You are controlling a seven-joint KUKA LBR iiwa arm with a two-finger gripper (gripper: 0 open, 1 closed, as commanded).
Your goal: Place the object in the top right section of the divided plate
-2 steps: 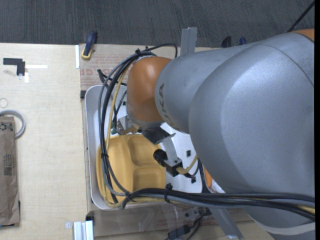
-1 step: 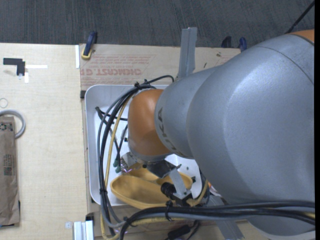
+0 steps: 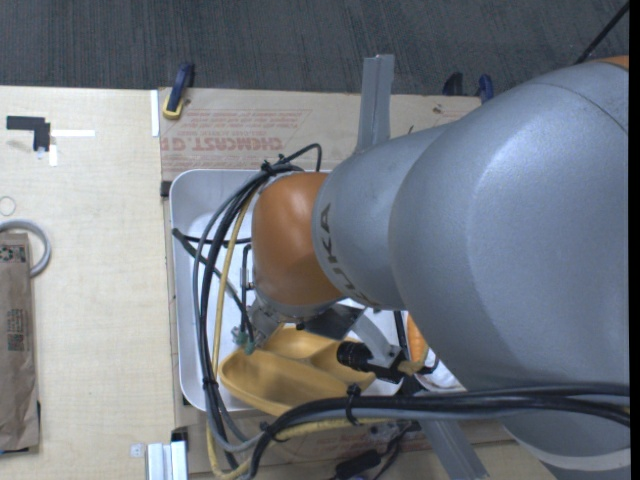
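Note:
A yellow divided plate point(image 3: 275, 376) lies in the white bin point(image 3: 190, 268), near the bin's front edge. The big grey arm with its orange band point(image 3: 285, 238) covers most of the bin and part of the plate. Below the orange band, my gripper point(image 3: 246, 335) hangs over the plate's left end, with its tips hidden among cables and the wrist. A small orange thing point(image 3: 416, 344) peeks out beside the arm at the plate's right; I cannot tell what it is. Which plate section sits under the gripper is hidden.
Black and yellow cables point(image 3: 212, 298) loop over the bin's left half. A printed cardboard sheet point(image 3: 240, 128) lies behind the bin, with a blue clamp point(image 3: 180, 88) at its corner and a grey post point(image 3: 376, 98). A brown paper bag point(image 3: 16, 348) rests at the far left.

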